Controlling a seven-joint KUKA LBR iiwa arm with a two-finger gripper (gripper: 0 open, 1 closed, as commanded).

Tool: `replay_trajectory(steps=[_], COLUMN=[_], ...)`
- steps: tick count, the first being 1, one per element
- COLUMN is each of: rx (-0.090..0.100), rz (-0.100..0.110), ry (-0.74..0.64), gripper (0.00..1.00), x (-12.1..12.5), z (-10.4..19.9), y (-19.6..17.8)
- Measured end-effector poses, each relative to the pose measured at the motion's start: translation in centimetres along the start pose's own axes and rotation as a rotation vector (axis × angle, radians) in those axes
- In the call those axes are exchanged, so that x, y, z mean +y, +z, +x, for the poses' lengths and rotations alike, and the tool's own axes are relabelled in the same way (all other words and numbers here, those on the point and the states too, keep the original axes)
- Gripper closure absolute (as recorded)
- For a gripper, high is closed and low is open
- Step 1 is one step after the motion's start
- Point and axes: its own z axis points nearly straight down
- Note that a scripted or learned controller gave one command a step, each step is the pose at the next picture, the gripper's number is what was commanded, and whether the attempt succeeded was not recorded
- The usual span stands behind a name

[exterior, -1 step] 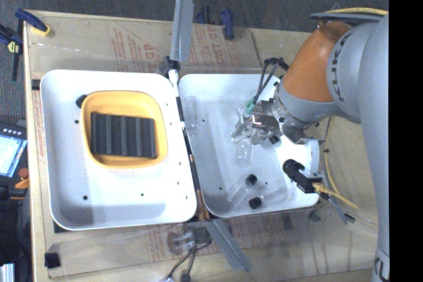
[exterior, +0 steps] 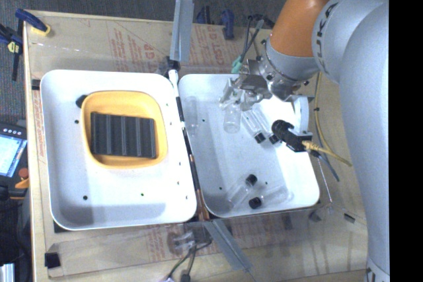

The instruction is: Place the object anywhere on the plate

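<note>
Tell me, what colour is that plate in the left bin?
Yellow plate with a dark ridged centre, seen in the camera view.

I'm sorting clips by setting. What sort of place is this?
Most likely a robotics lab or test cell, not a home. A large industrial arm reaches over two white bins set on a plywood bench held with clamps, and the floor around is dark carpet.
</note>
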Motion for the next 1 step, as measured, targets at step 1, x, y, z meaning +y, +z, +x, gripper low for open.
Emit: replay_trajectory(steps=[1], rx=[-0.001], rz=[-0.001], ry=[-0.196], gripper=[1.00], x=[4.23], z=[4.85], y=[3.96])
